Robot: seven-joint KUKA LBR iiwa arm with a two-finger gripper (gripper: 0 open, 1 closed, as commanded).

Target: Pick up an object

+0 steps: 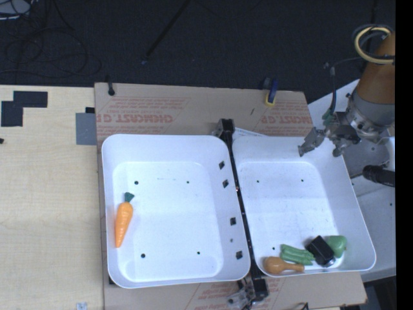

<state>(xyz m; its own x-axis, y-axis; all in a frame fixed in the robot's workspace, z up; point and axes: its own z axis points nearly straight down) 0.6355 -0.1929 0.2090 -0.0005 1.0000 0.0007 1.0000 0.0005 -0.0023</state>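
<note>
A plastic orange toy carrot with a small green top point(123, 219) lies on the floor of the left shallow white bin point(161, 148), close to its left wall, tip pointing toward the near edge; in the near right corner of the right shallow white bin point(303, 173) a cluster sits together: a tan pear-shaped toy point(282, 265), a green pod-shaped toy point(297, 254), a black block point(321, 250) and a light green rounded piece point(336, 243). The grey arm with the orange band point(376, 86) reaches in from the right, its hand point(320, 144) poised over the far right rim of the right bin, well apart from every object, fingers spread and holding nothing.
</note>
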